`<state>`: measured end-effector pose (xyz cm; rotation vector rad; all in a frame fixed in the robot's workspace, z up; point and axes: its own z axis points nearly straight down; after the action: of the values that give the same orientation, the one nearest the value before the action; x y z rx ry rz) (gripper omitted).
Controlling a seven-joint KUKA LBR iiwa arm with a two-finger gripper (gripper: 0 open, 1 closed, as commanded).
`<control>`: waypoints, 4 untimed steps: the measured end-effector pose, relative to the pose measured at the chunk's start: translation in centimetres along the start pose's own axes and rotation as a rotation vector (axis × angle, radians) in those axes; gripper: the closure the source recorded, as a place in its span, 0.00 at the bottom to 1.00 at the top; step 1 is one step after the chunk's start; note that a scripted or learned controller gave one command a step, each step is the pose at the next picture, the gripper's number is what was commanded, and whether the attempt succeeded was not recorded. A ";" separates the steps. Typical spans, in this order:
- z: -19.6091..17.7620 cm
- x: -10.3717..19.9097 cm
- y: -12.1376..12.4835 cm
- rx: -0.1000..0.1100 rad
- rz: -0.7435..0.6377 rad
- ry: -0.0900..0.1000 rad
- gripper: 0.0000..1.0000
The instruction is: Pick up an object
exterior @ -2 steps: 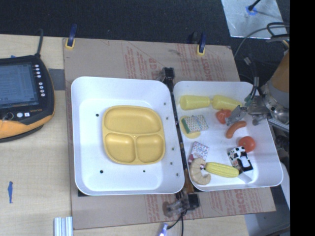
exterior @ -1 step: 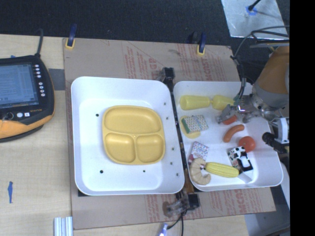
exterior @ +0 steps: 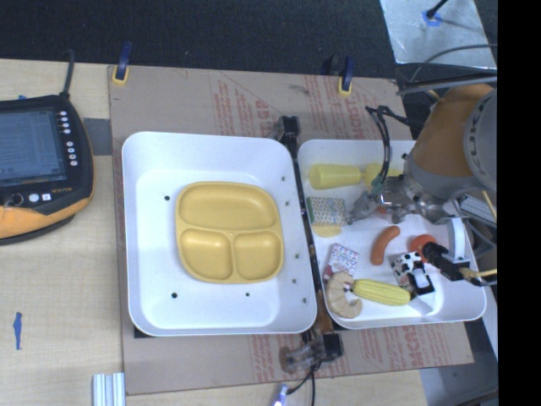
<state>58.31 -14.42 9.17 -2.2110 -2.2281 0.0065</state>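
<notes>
Beside the gripper (exterior: 369, 203), sausage (exterior: 385, 244) slanting upper-right.

Robotics lab bench, where a teach pendant (exterior: 38, 163) lay at the left, cardboard sheet (exterior: 254, 91) was clamped under two white bins (exterior: 148, 155), cables trailed, dark carpet lay beyond.

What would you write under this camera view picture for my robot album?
Robot gripper reaches into the right bin of toy food, beside the left bin holding a yellow divided plate.
</notes>
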 end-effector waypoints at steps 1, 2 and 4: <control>0.0 -1.1 -3.3 0.001 0.001 0.000 0.00; -0.1 -5.3 4.4 -0.003 0.004 0.001 0.00; -0.8 -1.0 2.1 0.000 0.003 0.000 0.00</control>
<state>60.40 -15.38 10.00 -2.2142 -2.2252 0.0060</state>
